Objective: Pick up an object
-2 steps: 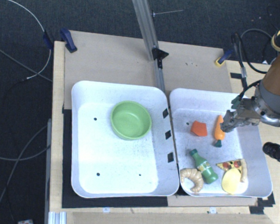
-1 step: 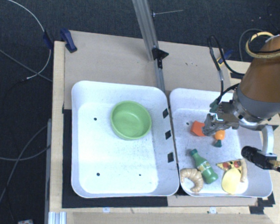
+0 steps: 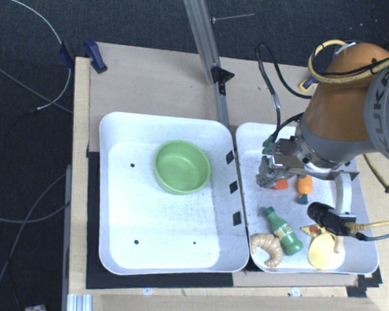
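Note:
My gripper is low in the upper left part of the right bin. A small red-orange piece lies right beside its tip, and I cannot tell whether they touch. An orange object sits just to the right of that. Nearer the front of the bin lie a green bottle, a tan croissant and a pale yellow object. A green bowl stands in the left bin, toward its upper middle.
The arm's orange and grey body hangs over the back right of the right bin. A metal post rises behind the gap between the bins. Black clips sit along the divide between them.

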Available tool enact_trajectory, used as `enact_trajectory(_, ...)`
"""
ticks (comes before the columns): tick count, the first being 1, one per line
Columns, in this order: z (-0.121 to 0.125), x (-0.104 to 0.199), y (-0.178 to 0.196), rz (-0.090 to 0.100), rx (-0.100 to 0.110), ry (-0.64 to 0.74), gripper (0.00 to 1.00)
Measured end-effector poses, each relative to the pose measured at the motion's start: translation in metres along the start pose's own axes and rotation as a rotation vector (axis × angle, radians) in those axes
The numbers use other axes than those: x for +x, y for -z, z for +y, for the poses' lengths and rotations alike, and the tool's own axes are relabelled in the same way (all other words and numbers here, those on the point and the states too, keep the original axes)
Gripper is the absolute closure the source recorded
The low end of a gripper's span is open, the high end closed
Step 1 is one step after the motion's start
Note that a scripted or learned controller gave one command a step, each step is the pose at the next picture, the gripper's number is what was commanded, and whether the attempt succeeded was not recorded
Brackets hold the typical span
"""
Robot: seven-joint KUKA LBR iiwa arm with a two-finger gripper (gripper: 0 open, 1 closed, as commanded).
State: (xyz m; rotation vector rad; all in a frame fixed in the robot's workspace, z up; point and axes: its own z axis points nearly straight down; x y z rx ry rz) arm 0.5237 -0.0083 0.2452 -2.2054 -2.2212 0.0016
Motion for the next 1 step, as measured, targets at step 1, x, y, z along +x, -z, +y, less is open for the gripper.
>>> enact_trajectory(1,-0.0038,0.0612,-0.0113,-0.001,0.008,0.000,1.00)
